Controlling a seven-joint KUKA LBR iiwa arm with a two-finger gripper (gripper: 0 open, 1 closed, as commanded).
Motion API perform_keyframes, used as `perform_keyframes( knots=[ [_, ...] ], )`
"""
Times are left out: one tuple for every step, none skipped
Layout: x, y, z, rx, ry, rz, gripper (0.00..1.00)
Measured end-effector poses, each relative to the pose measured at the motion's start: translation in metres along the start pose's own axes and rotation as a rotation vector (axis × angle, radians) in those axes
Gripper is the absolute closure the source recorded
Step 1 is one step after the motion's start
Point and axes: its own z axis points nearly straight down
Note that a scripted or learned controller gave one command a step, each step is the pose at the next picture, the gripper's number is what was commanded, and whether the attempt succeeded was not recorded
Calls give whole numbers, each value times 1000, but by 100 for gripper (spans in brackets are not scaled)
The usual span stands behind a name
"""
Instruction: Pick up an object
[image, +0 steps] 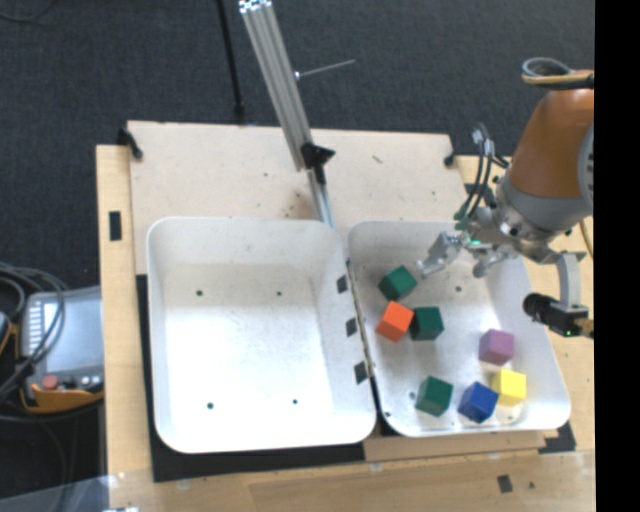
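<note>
Lying in the right-hand bin (560, 405) are six small cubes, all matte and solid-coloured: a dark green cube (397, 282) tilted on the bin floor near the upper left, an orange cube (395, 320) just below it, and a second green cube (428, 323) touching the orange one on its right. Farther down sit a third green cube (434, 395) near the bin's lower rim, a blue cube (478, 401) beside it, and a yellow cube (510, 385) pressed against the blue one, with a purple cube (496, 346) a little above the yellow. The left-hand bin (160, 300) sits alongside, sharing the middle edge. Reaching in from the right, the arm carries its gripper (462, 252) over the upper part of the right-hand bin, its two pale fingers (437, 256) spread apart and pointing down and left with nothing between them. The tilted dark green cube is the closest piece, lying just below and left of the fingertips and not touching them; the orange and second green cubes lie a little farther down, and the purple, yellow and blue pieces are well apart, toward the bin's lower right corner.
</note>
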Motion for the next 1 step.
perform_keyframes(
  knots=[
    [-8, -1, 44, 5, -3, 4, 0]
  ],
)
